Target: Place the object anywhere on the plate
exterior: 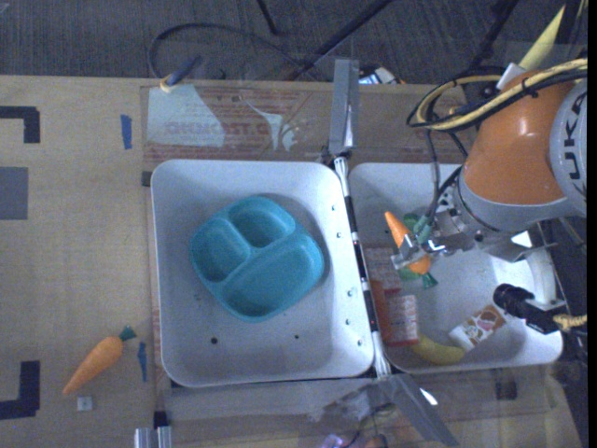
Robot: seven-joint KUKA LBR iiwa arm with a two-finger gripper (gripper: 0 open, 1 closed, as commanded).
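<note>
Wooden worktop (pixel 75 250), two white bins; blue plate (pixel 257 257) left; gripper (pixel 418 248), fingers' state unclear, over small orange carrot (pixel 399 229): probably light, stiff, slippery; best taken mid-body.

A robotics lab set up for pick-and-place trials

An industrial arm (pixel 522 147), grey with an orange band and bundled yellow and black cables, reaches over a plywood counter (pixel 75 250) that carries two shallow white bins (pixel 177 353) side by side. Black corner marks (pixel 23 124) and strips of blue tape (pixel 126 131) are stuck to the counter's surface like calibration or position markers. The things on hand are toys and props: a blue divided plate (pixel 256 255), a plastic carrot (pixel 93 362) on the counter, a toy banana (pixel 437 348) and small food packets in the right bin. Behind the counter lies dark carpet crossed by loose cables (pixel 201 31) and black stand legs (pixel 364 12)
</note>
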